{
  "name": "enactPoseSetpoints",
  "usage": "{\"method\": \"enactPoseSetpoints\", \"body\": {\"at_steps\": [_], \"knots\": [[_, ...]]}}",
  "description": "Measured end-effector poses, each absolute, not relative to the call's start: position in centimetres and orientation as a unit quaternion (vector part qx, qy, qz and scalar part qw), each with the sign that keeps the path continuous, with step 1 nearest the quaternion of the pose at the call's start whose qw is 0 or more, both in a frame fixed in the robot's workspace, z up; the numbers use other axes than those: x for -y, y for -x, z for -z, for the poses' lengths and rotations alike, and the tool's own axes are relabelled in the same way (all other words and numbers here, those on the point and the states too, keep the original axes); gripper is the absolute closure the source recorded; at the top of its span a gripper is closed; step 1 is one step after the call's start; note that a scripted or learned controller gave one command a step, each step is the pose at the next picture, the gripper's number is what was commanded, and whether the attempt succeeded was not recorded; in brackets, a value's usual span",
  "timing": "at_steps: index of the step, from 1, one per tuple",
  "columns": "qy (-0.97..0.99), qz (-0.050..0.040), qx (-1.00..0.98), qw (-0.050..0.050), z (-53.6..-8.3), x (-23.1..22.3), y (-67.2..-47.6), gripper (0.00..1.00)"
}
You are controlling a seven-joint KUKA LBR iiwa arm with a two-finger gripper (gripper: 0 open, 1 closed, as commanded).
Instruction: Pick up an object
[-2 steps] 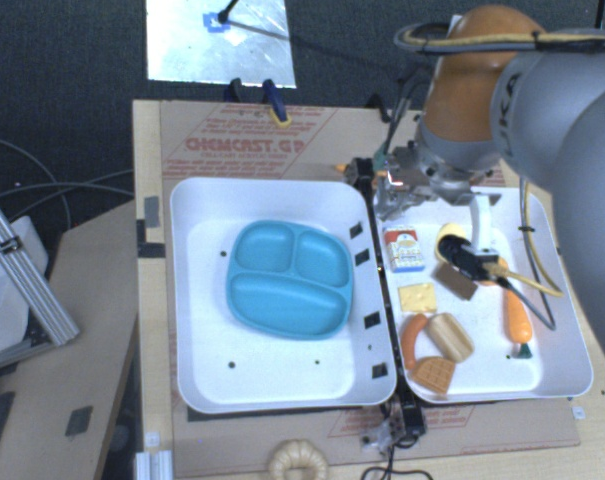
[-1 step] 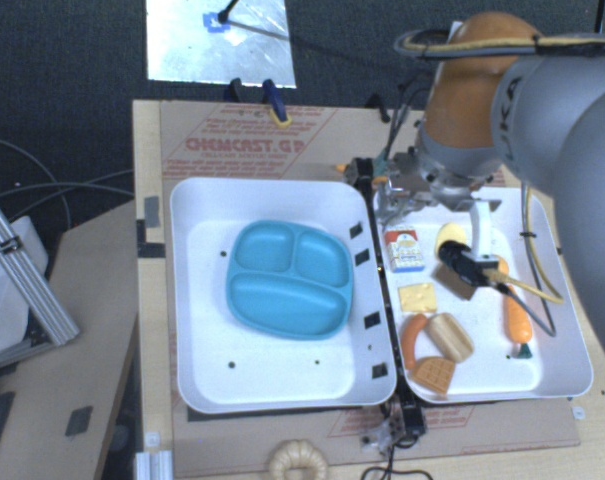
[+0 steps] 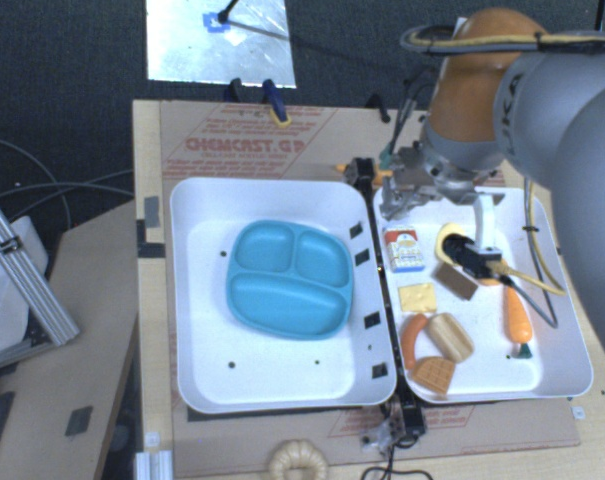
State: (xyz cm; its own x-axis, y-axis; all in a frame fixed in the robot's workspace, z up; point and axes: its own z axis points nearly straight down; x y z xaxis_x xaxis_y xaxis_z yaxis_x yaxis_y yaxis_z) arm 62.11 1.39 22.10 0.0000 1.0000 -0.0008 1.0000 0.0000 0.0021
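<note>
Gripper point(image 3: 402, 200) is over the far-left corner of the right bin point(image 3: 560, 364), just beyond the carton point(image 3: 405, 250). Can't tell how far open it is or whether it has hold of anything; the wrist body blocks that.

Carton:
- Item nearest the gripper, in the far half of the bin, close to the left wall.
- Small flat rectangle, white, with a red patch at the far end and bluish print toward the near end.
- Long axis runs far-to-near, roughly parallel to the wall between the bins. Red end points at the gripper.
- Lying flat.

Other items in the right bin:
- Cheese point(image 3: 417, 297): yellow square, flat, just nearer than the carton.
- Brown block point(image 3: 456, 280): dark, lying diagonal, just right of the cheese.
- Sausage point(image 3: 412, 336): orange-brown, curved, long axis far-to-near, by the left wall.
- Bread point(image 3: 449, 336): tan loaf just beside the sausage, axis diagonal from far-left to near-right.
- Waffle point(image 3: 434, 374): tan, gridded, in the near-left corner.
- Carrot point(image 3: 518, 318): orange, long axis far-to-near, green tip pointing at the near edge. On the right side, well apart from the carton.

Left bin point(image 3: 202, 353): blue divided plate point(image 3: 287, 278) in the middle.
</note>
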Motion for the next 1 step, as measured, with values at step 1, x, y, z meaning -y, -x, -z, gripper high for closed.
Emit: {"method": "enactPoseSetpoints", "body": {"at_steps": [1], "knots": [[-0.705, -0.0009, -0.709, 0.001, -22.54, -2.38, -61.80, 1.00]]}}
